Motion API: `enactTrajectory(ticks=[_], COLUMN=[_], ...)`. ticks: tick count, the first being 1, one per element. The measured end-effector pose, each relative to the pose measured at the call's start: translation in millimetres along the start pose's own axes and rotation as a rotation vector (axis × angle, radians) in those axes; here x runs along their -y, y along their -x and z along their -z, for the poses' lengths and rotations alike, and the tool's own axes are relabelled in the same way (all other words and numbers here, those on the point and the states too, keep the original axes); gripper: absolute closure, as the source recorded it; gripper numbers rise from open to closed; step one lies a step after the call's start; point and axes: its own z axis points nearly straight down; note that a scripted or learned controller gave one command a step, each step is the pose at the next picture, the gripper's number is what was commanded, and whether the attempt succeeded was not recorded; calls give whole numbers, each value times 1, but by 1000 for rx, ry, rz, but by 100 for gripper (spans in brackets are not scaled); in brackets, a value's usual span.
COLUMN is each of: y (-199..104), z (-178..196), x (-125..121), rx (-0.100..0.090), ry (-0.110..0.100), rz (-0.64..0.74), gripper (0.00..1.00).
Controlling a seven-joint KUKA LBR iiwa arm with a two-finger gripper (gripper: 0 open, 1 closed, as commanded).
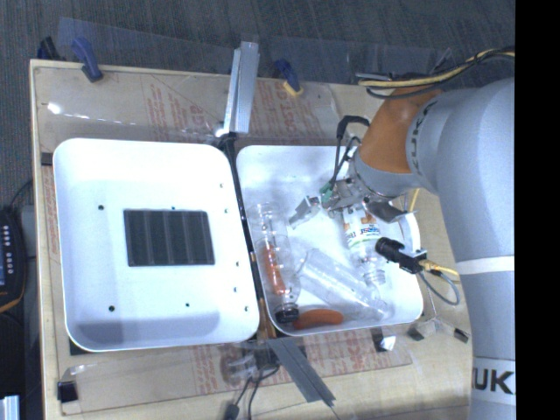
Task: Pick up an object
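Over the right bin, the grey arm is reaching in from the right, with its orange band sitting just above the wrist. The gripper is hanging low over the middle of that bin, and honestly I can't tell what state it's in (too blurry and small to read). Nothing is visibly sitting in it.

Objects are piling up in the right bin: a clear plastic bottle is lying along the left wall, another clear bottle is lying slantwise near the front, a small white labelled bottle is resting just right of the gripper, and an orange-red object is lying against the front wall.

The left bin is sitting right beside it, showing a dark ribbed rectangle on its floor.
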Motion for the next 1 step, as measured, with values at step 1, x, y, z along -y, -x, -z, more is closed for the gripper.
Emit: enactTrajectory(ticks=[1], y=[2], z=[88], x=[9], rx=[4], ry=[4], rz=[43], gripper=[0])
